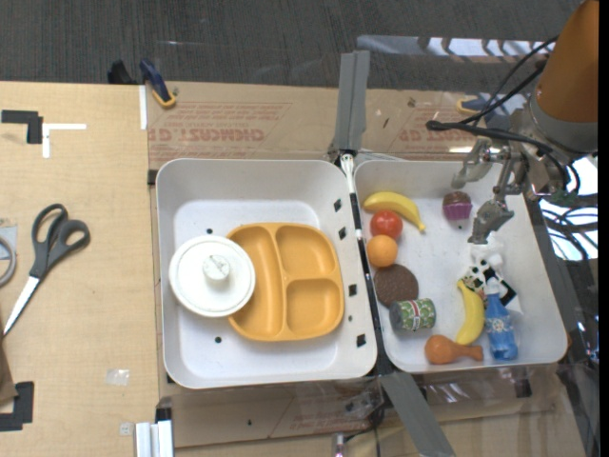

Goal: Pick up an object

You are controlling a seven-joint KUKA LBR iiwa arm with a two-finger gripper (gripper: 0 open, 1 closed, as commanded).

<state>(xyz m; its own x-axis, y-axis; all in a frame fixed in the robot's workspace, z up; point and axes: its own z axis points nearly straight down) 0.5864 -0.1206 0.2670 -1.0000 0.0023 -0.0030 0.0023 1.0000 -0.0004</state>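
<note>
Bananas (393, 206) number two, beside one tomato (385, 223) and one orange (382, 250); the claw (489, 219) hangs narrow, holding nothing.

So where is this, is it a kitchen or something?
More likely a robot test lab than a kitchen. A robot arm reaches over two white bins on a workbench. The food looks like toys, such as a banana, and scissors lie on the bench beside them.

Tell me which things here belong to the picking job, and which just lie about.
Job: hand; right bin with bananas, tomato, orange, can, bottle.
Lying about: scissors and blue clip on the bench; yellow tray, white lid.
</note>
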